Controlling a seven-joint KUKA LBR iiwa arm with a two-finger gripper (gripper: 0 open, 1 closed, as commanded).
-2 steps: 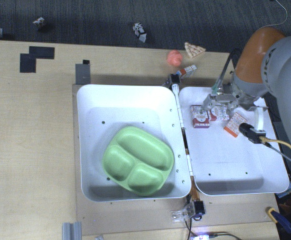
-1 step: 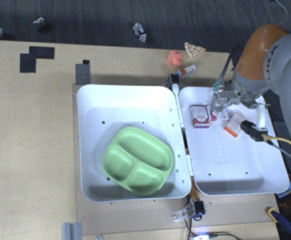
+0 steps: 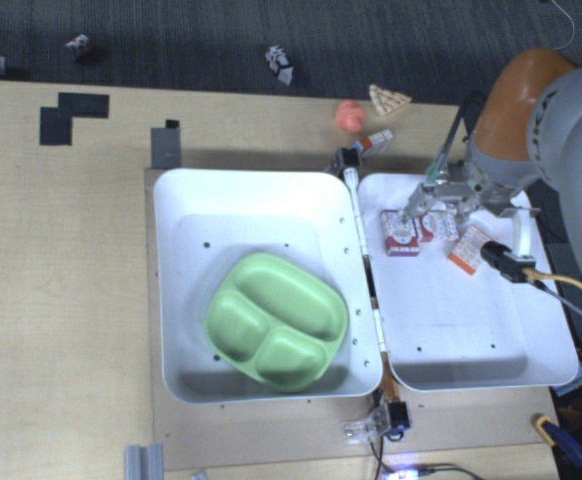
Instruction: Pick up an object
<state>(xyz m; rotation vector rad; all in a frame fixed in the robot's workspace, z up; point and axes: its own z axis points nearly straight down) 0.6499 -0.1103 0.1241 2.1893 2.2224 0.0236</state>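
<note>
Nearest the camera, at the bench's front edge, a small clear plastic clip with wires is lying just below the seam between the two bins. Behind it, the left shallow white bin is holding a light green moulded plastic tray with three compartments, which is sitting tilted against the bin's front right part. The right shallow white bin is lying alongside, its front half bare.

Toward the far end of the right bin, a small red-and-white printed packet is resting flat near the left wall. Next to it, a small orange-and-white packet is lying at a slant, with another pale red-and-white scrap between the two. The metal two-finger gripper is hanging over this cluster, its tips just above the packets; whether the fingers are parted or closed cannot be told from this angle, and nothing is visibly gripped between them. The grey arm with its orange band is reaching in from the right.

Beyond the bins, a salmon-pink ball and a tan wedge-shaped object are sitting on the bench's far edge.
</note>
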